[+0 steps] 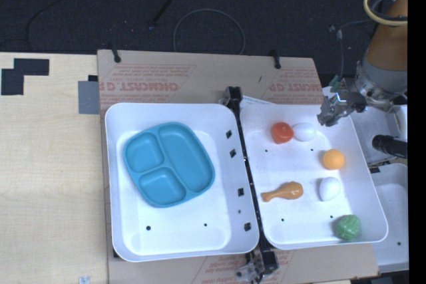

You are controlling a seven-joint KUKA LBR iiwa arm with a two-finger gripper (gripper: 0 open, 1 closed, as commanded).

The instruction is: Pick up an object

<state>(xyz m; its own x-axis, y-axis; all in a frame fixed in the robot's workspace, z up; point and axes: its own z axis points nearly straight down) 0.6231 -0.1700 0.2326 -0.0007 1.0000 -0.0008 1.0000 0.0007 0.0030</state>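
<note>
The right bin (293,223) holds a red fruit (281,132) with a white egg-like thing (305,132) touching its right side. An orange ball (333,159) and a second white egg (329,189) lie further right. A tan chicken drumstick (283,193) rests near the bin's middle, and a green leafy ball (347,227) sits in the near right corner. My gripper (331,114) hangs over the bin's far right rim, above and right of the white egg-like thing, with nothing seen in it.
The left bin (133,236) bears a blue divided plate (168,163). A black divider (243,169) runs between the bins. Brown cardboard (200,80) lies under both, and a pale wooden bench (46,176) extends to the left.
</note>
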